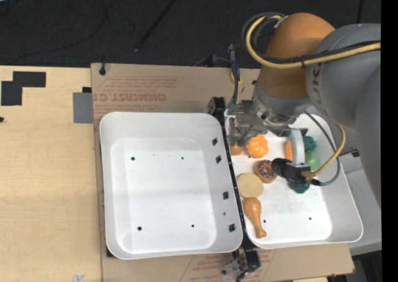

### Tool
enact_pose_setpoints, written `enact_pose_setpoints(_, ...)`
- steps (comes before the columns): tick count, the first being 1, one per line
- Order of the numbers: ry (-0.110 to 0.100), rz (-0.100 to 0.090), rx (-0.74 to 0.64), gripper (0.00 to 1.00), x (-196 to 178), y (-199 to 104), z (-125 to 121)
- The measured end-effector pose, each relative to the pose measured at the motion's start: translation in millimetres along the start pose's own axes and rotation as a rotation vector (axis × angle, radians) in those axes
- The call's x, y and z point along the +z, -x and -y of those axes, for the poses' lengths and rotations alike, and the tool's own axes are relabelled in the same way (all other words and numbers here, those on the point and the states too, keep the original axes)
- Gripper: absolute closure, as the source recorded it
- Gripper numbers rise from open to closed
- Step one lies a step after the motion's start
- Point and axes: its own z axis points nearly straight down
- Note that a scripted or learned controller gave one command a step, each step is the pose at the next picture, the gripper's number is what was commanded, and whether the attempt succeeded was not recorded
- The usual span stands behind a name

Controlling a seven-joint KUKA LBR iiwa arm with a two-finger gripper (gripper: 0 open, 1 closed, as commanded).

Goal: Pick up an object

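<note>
Objects lie clustered in the right bin (336, 228): an orange lump (257, 146), a chocolate doughnut (267, 171), a tan disc (250, 184), a drumstick (254, 213) and green pieces (306, 149). Both white bins sit on brown cardboard (149, 88) over a pale wooden bench (43, 169), dark floor behind. The gripper (239, 131) hovers by the orange lump; whether it grips anything cannot be told.

Bright even overhead light, soft shadows, slight graininess.

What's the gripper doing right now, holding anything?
Gripper: low in the right bin beside the orange object; open or closed cannot be told, and no hold is visible.
</note>
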Motion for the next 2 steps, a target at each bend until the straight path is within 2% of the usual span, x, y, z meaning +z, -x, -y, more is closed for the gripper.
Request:
enact_pose_setpoints(1,-0.01,-0.001,0.005,1.0,-12,1,53)
enact_pose_setpoints(2,-0.008,0.002,-0.001,1.0,40,-2,4)
